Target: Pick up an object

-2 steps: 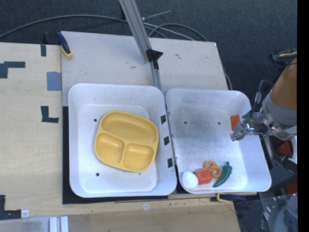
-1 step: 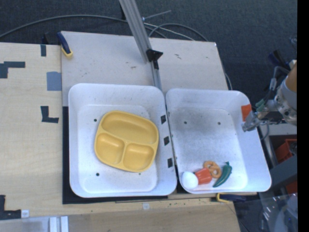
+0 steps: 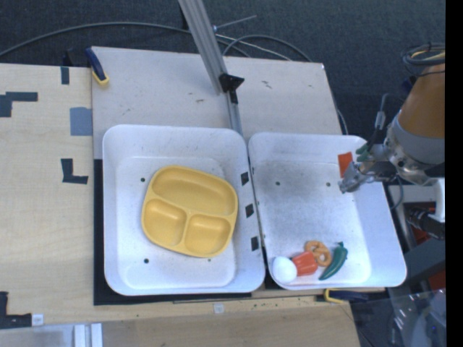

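In the right bin (image 3: 304, 194), near its front edge, lies a small cluster: a white egg-like ball (image 3: 283, 269), a red piece (image 3: 304, 264), an orange pretzel-shaped piece (image 3: 317, 251) and a green pepper-like piece (image 3: 334, 261). My gripper (image 3: 350, 178) hangs over the right bin's far right side, well behind the cluster. An orange block (image 3: 345, 163) shows right by the gripper's tip; whether it is held is unclear.
A yellow divided plate (image 3: 190, 210) lies in the left bin (image 3: 123, 194). A grey metal post (image 3: 206, 38) slants over the bench behind the bins. Cables run across the dark floor at the back.
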Available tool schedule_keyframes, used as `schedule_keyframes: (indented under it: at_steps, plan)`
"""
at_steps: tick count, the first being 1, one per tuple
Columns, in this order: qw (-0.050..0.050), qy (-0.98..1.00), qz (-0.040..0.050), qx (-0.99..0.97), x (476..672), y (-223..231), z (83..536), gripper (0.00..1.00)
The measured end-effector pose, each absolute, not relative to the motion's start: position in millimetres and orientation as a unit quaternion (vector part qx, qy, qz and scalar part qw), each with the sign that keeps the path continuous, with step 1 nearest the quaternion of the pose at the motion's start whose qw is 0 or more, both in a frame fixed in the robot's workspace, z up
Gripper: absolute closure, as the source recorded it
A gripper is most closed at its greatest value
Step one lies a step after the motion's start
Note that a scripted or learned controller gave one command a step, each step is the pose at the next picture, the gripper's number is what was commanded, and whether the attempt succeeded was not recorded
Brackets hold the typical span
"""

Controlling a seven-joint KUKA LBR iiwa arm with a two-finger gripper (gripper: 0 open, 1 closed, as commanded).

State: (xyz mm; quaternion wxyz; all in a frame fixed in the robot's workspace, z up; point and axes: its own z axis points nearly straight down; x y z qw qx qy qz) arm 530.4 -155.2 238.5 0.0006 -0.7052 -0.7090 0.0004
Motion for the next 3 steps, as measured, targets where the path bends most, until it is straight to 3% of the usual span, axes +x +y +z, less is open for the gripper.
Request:
schedule_keyframes:
  at_steps: [1, 3]
  plan:
    - [0.001, -0.710, 0.0001, -0.705, 540.8, -100.6, 232.0, 1.00]
    - [0.001, -0.709, -0.0001, -0.705, 582.8, -2.5, 225.7, 1.00]
